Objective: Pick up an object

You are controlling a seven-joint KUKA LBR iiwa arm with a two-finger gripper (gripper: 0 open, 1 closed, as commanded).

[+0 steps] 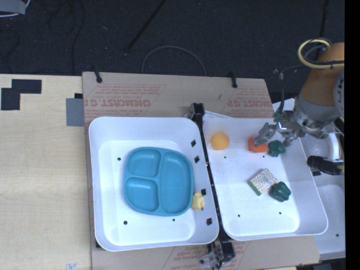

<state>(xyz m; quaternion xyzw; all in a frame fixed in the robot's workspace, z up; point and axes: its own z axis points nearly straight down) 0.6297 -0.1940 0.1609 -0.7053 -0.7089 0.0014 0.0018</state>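
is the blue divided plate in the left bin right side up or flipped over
Right side up. The blue plate lies flat in the left bin, with its three hollow sections and the ridges between them facing up.

Both bins [107, 151] look like smooth white plastic with a faint sheen. The blue tray [157, 180] in the left of the frame is matt plastic, smooth. Under the bins lies brown printed cardboard [152, 94], dull and flat. At the far left the bench [39, 173] shows pale wood grain. The orange ball [220, 141] looks matt; the gripper [274, 133] at the upper right looks like grey metal
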